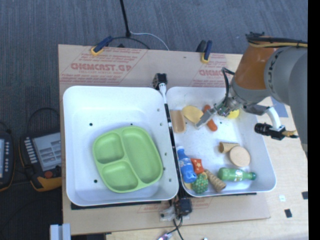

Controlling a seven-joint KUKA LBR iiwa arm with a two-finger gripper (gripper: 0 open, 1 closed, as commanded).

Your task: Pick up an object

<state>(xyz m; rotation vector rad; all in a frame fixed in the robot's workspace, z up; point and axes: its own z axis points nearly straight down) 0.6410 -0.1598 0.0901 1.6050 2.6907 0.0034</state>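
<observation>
The pincer point(206, 119) reaches down into the upper part of the right bin point(262, 156), at centre right of the frame; whether it is open or closed I cannot tell; its tip lies just beside a yellow piece point(191, 113) and an orange carrot-like piece point(212, 125); a green divided plate point(128, 159) sits in the left bin point(80, 109); a green bottle point(236, 174) lies lower right.
</observation>
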